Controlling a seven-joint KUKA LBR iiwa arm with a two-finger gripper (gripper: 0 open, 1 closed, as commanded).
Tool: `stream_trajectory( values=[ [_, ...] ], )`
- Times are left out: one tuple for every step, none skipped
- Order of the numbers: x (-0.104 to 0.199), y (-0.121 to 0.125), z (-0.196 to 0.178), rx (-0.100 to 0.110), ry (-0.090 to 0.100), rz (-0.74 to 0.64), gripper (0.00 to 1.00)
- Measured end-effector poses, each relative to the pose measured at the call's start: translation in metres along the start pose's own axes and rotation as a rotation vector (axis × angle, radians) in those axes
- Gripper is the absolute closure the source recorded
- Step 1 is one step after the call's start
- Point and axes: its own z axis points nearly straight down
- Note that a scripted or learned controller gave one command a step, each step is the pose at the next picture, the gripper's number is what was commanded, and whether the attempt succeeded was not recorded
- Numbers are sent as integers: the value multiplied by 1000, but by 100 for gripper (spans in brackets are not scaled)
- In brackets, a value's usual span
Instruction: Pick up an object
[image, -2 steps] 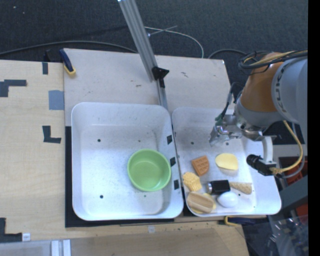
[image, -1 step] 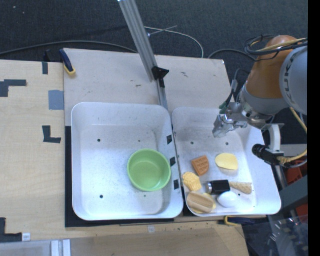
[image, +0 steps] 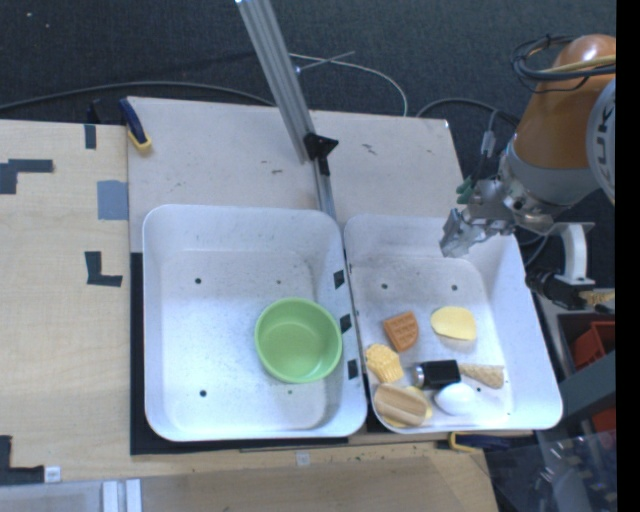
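Your fingers (image: 460, 240) hang over the upper right part of the right bin (image: 520, 300); you cannot tell how far apart they stand, and nothing shows between them. Below them, well apart, lie the yellow round piece (image: 454, 323) and the orange waffle piece (image: 401, 330). Farther down sit the small black object (image: 437, 374), the white egg (image: 456, 398) and the bun (image: 401, 405). Down and far to their left, the green bowl (image: 297, 340) rests in the left bin (image: 175, 300).
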Motion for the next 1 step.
stream_trajectory(
  values=[
    [44,6,16,7,2,-3,100]
  ],
)
